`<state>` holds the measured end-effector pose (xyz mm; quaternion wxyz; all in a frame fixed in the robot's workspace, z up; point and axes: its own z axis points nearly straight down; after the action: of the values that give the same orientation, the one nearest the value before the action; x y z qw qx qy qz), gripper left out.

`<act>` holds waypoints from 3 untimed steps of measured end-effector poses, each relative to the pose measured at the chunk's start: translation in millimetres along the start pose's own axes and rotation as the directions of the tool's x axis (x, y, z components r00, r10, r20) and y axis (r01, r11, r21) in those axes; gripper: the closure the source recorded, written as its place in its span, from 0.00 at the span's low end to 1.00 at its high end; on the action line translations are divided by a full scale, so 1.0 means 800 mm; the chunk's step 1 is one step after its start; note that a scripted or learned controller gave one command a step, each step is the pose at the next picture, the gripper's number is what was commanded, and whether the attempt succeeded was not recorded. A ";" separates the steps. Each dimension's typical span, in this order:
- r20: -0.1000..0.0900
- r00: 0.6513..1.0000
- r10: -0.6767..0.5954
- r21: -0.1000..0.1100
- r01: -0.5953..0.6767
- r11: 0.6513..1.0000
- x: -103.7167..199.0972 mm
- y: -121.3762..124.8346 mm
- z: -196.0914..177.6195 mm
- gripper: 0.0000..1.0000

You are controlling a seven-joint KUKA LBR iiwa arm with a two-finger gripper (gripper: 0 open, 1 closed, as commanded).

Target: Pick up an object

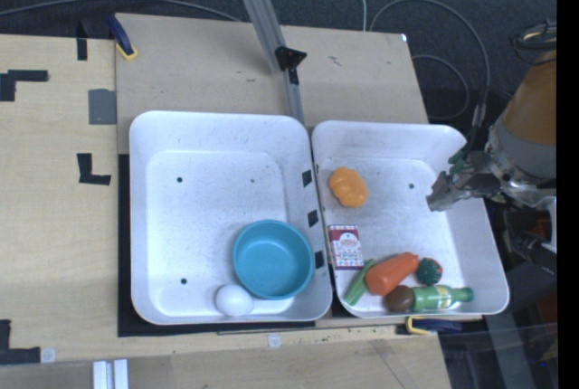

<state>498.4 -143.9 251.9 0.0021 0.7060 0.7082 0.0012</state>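
Speckled white bins (round bowl)

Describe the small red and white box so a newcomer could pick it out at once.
Start at the right bin, the one nearer the arm. Along its left wall, below the orange lump, lies the small red and white box. It is the one flat, rectangular thing there; the carrot and green bottle nearby are rounded.

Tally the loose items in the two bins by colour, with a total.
Blue: 1, bowl
White: 1, ball
Orange: 2, lumpy fruit, carrot
Red and white: 1, small box
Green: 1, bottle
Brown: 1, round piece
Red and green: 1, round piece
Total: 8
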 end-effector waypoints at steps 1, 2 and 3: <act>-0.003 1.000 -0.004 0.005 0.004 1.000 0.062 0.025 -0.007 1.00; -0.003 1.000 -0.004 0.008 0.004 1.000 0.126 0.049 0.015 1.00; -0.003 1.000 -0.005 0.005 0.005 1.000 0.192 0.085 0.017 1.00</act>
<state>566.1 9.8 238.1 -0.0007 0.7044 0.7098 0.0002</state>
